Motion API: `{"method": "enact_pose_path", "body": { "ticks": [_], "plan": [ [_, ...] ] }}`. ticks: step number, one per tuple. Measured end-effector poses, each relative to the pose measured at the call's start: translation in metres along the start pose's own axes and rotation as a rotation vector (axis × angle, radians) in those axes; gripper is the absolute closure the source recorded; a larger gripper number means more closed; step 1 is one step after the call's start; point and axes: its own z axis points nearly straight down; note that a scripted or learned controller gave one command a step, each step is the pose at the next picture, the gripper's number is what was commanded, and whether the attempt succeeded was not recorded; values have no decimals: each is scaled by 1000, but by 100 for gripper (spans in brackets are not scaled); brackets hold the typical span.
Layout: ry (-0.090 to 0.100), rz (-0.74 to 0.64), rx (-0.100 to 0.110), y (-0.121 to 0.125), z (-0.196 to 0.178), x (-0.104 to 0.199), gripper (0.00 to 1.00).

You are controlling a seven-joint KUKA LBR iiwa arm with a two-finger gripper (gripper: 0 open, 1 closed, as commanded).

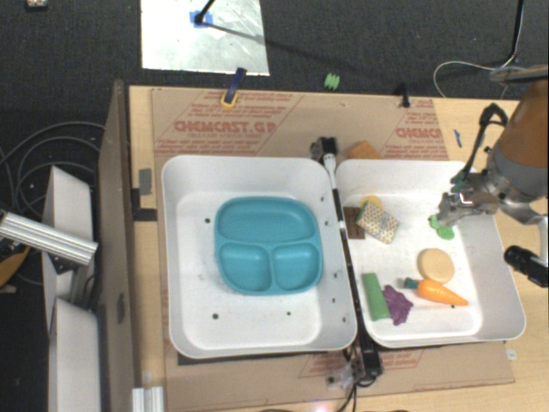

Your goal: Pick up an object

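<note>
I have the gripper (453, 206) low in the right bin (502, 316), just above a small green piece (443, 227). I cannot tell its opening. Nothing looks lifted yet; the grab and raise remain.

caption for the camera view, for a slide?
KUKA gripper over right bin of toy food; blue divided plate in left bin.

"CHEMCAST G.P." on brown board (257, 110)
</note>
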Motion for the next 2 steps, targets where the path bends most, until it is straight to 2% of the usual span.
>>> {"method": "enact_pose_path", "body": {
  "ticks": [1, 2],
  "plan": [
    [-1, 8, 4, -3, 1, -4, 0],
    [-1, 14, 12, -25, 87, -52, 0]
  ]
}}
